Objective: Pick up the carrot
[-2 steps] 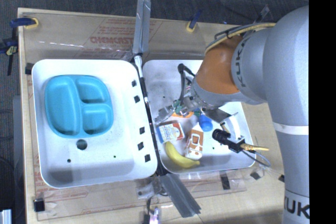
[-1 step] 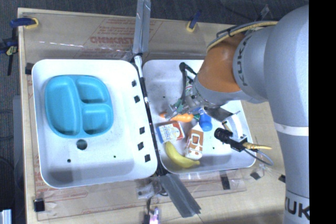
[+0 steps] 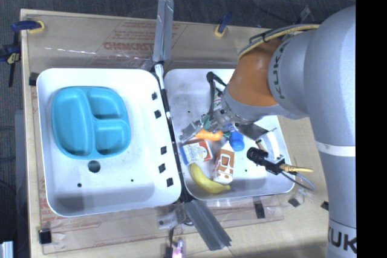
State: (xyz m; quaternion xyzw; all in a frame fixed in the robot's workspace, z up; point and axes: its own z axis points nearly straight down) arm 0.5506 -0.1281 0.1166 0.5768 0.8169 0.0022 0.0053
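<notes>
The carrot [image 3: 211,136] is a small orange piece lying in the right bin [image 3: 187,87], near its left wall. My gripper [image 3: 204,127] is down in that bin, right over the carrot's upper left end and touching or nearly touching it. The wrist and the orange band hide the part of the bin behind it. The view does not show whether the carrot is held.
Close round the carrot lie a blue-capped small bottle [image 3: 236,142], a white and red packet [image 3: 195,153], a brown and white carton [image 3: 224,165] and a banana [image 3: 208,181]. The left bin [image 3: 109,196] holds a blue divided tray [image 3: 91,119] and a small dark object [image 3: 94,167].
</notes>
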